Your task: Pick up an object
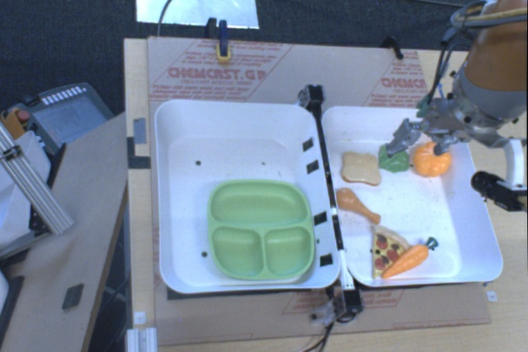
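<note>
Gripper [422, 141]: fingers spread, holding nothing, hovering at 1 o'clock in right bin [487, 239], straddling gap between green toy [395, 160] and orange [431, 161], likely lining up a pick. Also: bread slice [360, 168], drumstick [357, 204], pizza slice [384, 246], carrot [407, 259].

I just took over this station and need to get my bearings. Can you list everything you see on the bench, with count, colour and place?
Bins: two, white, side by side on the bench.
Divided plate: one, light green, in the left bin, near its front.
Bread slice: one, tan, right bin, left of centre.
Green toy: one, green, right bin, beside the bread.
Orange fruit: one, orange, right bin, far side.
Drumstick: one, tan, right bin, centre.
Pizza slice: one, red and yellow, right bin, front.
Carrot: one, orange, beside the pizza.
Clamp: one, yellow and black, back edge.
Gripper: one, grey, over the green toy and fruit.
</note>
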Motion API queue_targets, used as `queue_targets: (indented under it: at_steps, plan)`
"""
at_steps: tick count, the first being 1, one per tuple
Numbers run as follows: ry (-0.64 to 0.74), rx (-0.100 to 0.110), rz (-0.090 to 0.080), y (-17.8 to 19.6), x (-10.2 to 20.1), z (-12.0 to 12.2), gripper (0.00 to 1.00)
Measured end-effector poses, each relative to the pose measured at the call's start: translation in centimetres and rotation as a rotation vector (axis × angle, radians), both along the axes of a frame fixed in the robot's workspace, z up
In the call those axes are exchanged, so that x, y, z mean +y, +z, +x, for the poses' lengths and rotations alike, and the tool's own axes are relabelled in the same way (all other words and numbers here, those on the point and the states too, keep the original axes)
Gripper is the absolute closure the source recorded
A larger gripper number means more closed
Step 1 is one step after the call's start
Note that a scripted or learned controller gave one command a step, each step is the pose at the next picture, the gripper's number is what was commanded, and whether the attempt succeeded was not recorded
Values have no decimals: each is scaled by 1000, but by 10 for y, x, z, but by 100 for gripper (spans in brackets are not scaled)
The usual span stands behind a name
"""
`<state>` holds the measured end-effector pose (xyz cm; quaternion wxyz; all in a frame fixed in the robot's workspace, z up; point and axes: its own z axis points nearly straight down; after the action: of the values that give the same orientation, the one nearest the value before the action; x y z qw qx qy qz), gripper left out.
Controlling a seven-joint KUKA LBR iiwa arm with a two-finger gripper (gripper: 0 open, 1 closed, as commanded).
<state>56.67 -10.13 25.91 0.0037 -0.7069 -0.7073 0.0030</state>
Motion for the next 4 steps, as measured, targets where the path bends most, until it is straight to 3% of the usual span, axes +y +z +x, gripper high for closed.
queue_targets:
  at_steps: [1,2,4]
  plan:
    - [2,-11,-1,6,0,2,0]
    - [0,-7,-1,-55,-4,-2,0]
    - [0,-7,0,-139,-6,-5,0]
